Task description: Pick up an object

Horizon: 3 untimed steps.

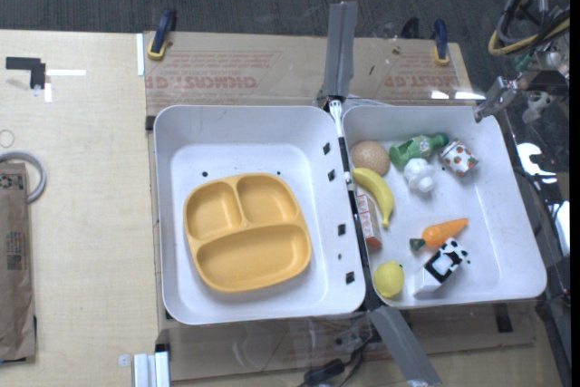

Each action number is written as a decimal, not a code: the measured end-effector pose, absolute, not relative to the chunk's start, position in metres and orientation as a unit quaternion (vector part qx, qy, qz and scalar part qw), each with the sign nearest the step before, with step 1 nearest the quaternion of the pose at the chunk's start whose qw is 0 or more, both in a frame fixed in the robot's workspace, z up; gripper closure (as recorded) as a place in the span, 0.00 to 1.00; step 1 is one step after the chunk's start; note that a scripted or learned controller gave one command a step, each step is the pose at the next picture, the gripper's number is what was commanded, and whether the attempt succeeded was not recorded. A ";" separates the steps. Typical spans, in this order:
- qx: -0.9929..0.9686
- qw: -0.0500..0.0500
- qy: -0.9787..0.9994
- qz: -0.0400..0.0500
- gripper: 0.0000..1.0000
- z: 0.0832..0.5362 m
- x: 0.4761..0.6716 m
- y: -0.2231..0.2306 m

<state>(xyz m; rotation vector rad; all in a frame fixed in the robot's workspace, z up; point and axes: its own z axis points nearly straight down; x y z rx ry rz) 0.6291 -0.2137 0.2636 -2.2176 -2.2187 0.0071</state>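
Note:
The right bin [507, 222] holds several small things. A brown round fruit [370, 157] and a banana [379, 195] lie by its left wall, with a thin reddish packet [366, 220] below them. A green item [419, 145], a white lump [420, 175] and a red-and-white piece [459, 159] sit near the back. A carrot [442, 231], a black-and-white toy [447, 262] and a lemon [388, 278] lie toward the front. My gripper [530, 91] hangs at the right edge, beyond the bin's back right corner, above none of them.
A yellow divided plate [246, 231] lies in the left bin [172, 195]. A grey bar [341, 50] runs back from the seam between the bins. Cardboard [272, 68] is clamped behind them. Yellow and black cables [535, 4] loop at the top right.

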 end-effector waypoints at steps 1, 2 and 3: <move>-0.666 0.002 -0.746 0.002 0.00 0.172 0.659 -0.154; -0.580 0.002 -0.815 0.001 0.00 0.128 0.596 -0.163; -0.459 0.002 -0.888 0.000 0.00 0.088 0.505 -0.186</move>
